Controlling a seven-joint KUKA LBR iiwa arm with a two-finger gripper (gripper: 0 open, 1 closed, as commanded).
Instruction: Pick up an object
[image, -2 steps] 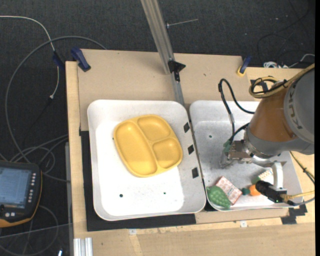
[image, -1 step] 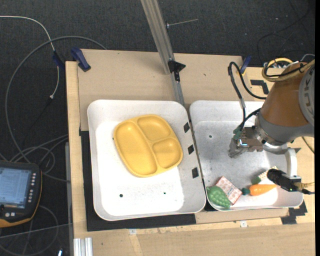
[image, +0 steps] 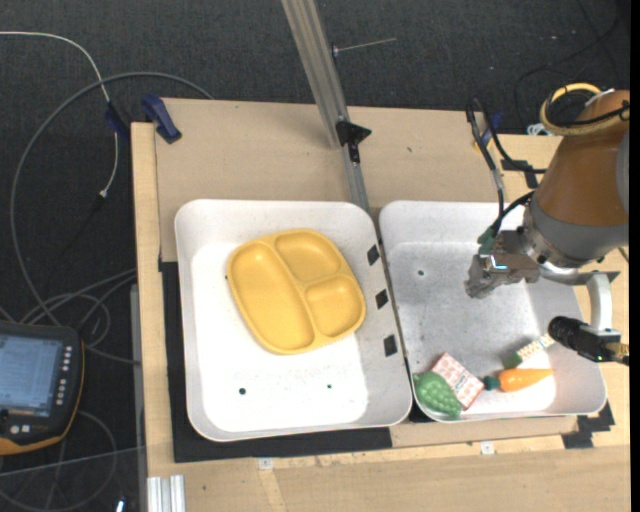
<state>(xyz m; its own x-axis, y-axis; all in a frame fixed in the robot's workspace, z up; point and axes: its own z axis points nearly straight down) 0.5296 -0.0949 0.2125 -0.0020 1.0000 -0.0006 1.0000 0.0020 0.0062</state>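
Note:
In the right bin (image: 440, 240), near its front edge, lie a green leafy toy (image: 436, 393), a small pink-patterned box (image: 459, 377) and an orange carrot-like toy (image: 523, 379) with a pale striped piece (image: 530, 351) beside it. My gripper (image: 484, 281) hangs over the bin's middle right, well behind these objects and apart from them. Nothing shows beneath or in it. The left bin (image: 205, 330) holds a yellow divided plate (image: 295, 290).
A metal pole (image: 330, 90) slants down from the top to the gap between the bins. Black clips (image: 380, 298) sit along that divider. A tablet (image: 35, 375) rests off the bench at left. Cables run behind the arm at upper right.

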